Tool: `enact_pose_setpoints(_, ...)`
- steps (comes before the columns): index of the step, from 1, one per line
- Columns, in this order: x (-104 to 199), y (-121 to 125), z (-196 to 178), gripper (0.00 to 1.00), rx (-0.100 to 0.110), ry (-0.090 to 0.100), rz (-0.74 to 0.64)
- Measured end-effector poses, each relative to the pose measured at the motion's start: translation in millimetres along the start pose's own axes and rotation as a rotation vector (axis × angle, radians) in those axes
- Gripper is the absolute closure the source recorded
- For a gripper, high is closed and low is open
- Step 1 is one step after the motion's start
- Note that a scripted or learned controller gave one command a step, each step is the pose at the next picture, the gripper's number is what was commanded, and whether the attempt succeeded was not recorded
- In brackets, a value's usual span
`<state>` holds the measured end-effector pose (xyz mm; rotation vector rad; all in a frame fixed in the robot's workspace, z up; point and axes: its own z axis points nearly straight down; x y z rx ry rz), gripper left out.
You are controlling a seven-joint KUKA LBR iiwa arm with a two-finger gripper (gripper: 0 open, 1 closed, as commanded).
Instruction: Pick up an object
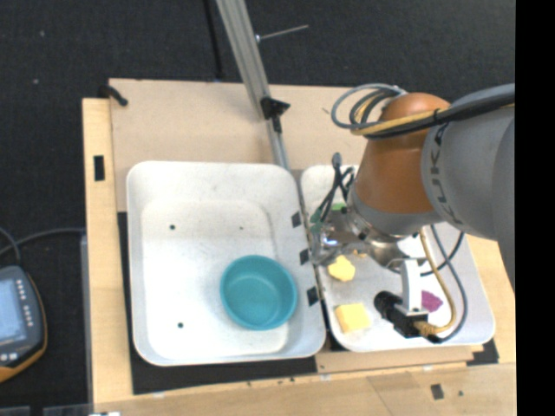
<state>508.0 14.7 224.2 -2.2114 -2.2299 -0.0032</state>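
My gripper (pixel 329 251) is low over the left side of the right bin (pixel 479 319), under the orange wrist band. A small yellow lump (pixel 343 270) lies just below and right of it, touching or nearly touching; I cannot tell which. Nearer the bin's front edge rests a yellow block (pixel 352 317). A small purple piece (pixel 430 301) sits to the right, partly behind a cable. The arm hides much of this bin's back half.
The left bin (pixel 165 198) holds a teal bowl (pixel 257 291) near its front right corner, close to the wall between the bins. A slanted metal pole (pixel 251 68) rises behind the bins. A handheld pendant (pixel 17 319) lies off the bench at left.
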Motion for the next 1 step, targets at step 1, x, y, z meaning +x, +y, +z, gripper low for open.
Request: enact_pose_setpoints(1, 54.2, 4.2, 1.1, 1.0, 0.0, 0.0, 0.0)
